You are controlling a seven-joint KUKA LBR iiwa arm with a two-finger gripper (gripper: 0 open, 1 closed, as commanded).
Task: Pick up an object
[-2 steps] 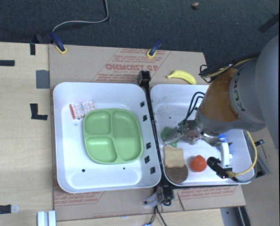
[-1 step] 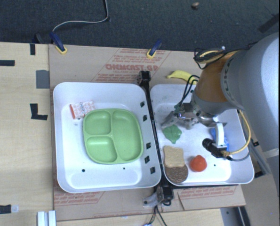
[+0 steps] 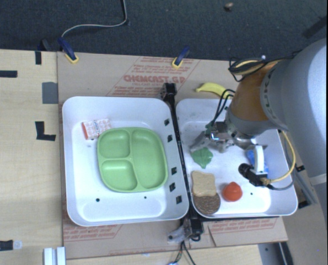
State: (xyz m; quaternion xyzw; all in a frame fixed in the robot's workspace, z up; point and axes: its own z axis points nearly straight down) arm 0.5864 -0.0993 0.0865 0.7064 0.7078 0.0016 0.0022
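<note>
From the overhead camera, the grey arm's two-finger gripper [image 3: 208, 139] is down in the right white bin [image 3: 279, 203], just above a crumpled green piece [image 3: 202, 158]. Honestly can't tell its state. Bread slice [image 3: 203, 182] and red tomato-like ball [image 3: 232, 191] sit nearby; a green divided plate [image 3: 133, 159] lies in the left bin [image 3: 78, 164].

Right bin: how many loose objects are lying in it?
4: green piece by the divider, toast slice on a brown disc, red ball near front. The arm may hide more.
</note>
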